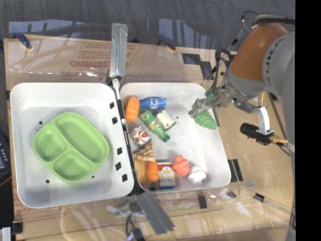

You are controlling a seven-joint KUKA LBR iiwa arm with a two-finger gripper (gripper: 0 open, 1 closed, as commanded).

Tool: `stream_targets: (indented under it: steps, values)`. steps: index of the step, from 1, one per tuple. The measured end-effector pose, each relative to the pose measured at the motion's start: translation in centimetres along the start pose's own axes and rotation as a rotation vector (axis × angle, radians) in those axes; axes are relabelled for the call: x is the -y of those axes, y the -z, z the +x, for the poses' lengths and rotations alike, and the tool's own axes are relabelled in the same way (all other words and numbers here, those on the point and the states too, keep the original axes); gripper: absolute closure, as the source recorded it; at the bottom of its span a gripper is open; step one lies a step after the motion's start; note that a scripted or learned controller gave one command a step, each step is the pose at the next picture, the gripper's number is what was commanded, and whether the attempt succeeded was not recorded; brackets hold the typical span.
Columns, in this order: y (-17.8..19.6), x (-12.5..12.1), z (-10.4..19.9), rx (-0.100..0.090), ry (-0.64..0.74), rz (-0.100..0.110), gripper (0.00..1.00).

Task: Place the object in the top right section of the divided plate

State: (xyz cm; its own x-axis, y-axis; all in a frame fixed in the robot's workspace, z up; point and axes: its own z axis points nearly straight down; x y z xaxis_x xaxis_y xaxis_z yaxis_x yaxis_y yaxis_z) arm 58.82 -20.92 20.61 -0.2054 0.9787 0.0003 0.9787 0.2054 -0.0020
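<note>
The green divided plate (70, 145) lies in the left white bin (25, 104), its largest section toward the upper right. My gripper (202, 109) hovers at the right bin's (218, 154) right rim, at the end of the grey arm with its orange band (256, 51). A green leafy toy (205, 120) hangs right under the fingertips and overlaps the bin's rim. It looks pinched between the fingers, so the gripper is shut on it. Plate and gripper are far apart, a whole bin's width.
The right bin holds an orange carrot (132, 108), a blue bottle (153, 103), a green bottle (153, 125), a small carton (166, 119), a red-and-white can (140, 134), a pink toy (181, 165), a white piece (197, 175) and a juice box (166, 175). A metal divider bar (118, 49) stands between the bins.
</note>
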Motion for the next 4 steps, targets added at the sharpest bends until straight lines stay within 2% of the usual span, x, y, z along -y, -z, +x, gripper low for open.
stream_targets:
  steps: [1,2,3,4]
  values:
    - [1.6,-1.6,-0.5,0.002,-0.059,-0.003,1.00]
    - [2.2,-7.5,2.2,0.002,0.216,-0.004,1.00]
    - [6.7,-8.5,6.7,0.003,0.480,-0.005,1.00]
    - [6.7,-8.5,6.7,0.003,0.480,-0.005,0.00]
